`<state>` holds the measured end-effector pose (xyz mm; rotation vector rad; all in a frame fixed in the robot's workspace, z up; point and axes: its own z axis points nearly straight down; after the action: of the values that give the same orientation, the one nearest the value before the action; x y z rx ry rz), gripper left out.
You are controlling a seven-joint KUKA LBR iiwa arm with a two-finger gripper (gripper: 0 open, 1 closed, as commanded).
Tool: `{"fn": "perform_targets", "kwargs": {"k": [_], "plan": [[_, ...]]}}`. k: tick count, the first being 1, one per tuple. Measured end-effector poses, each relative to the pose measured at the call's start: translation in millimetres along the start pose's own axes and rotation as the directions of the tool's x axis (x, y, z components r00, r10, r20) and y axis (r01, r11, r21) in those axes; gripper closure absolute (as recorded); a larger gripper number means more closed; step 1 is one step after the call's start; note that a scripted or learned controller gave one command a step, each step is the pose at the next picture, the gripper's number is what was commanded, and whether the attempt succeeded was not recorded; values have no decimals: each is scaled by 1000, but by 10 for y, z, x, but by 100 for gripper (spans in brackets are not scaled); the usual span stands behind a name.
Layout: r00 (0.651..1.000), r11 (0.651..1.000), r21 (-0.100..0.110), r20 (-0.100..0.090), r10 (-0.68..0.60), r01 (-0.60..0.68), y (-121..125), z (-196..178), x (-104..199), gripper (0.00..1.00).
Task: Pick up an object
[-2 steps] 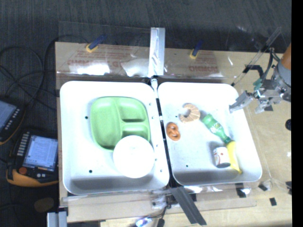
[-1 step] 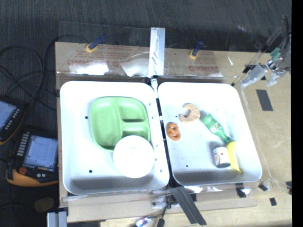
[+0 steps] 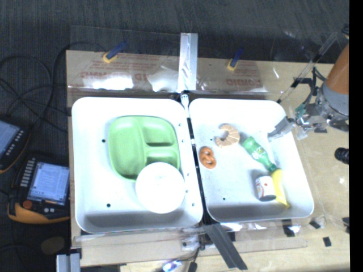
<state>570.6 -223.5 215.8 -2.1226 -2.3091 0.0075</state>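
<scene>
The right bin (image 3: 238, 205) holds a green bottle (image 3: 256, 151), a tan ring-shaped pastry (image 3: 229, 135), an orange pretzel (image 3: 207, 157), a small white can with a red label (image 3: 264, 187) and a yellow banana (image 3: 279, 187). My gripper (image 3: 282, 128) hangs over the right bin's upper right corner, up and to the right of the green bottle and apart from it. The arm comes in from the right edge, its orange band showing there. Nothing shows between the fingers.
The left bin (image 3: 91, 152) carries a green divided tray (image 3: 142, 143) and a white round plate (image 3: 160, 186) overlapping its lower right. A ridge (image 3: 193, 152) divides the two bins. Clear plastic sheeting with clips lies behind them. Handheld devices sit far left.
</scene>
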Motion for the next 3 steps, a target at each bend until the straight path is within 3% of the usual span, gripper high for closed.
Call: {"fn": "perform_targets", "kwargs": {"k": [1, 2, 3], "plan": [[988, 988, -3, 1, -153, 153, -130, 49, 48, 0], [997, 997, -5, 0, -80, 80, 679, 1185, 90, 0], [990, 990, -26, -1, -141, 141, 314, 1232, 77, 0]]}}
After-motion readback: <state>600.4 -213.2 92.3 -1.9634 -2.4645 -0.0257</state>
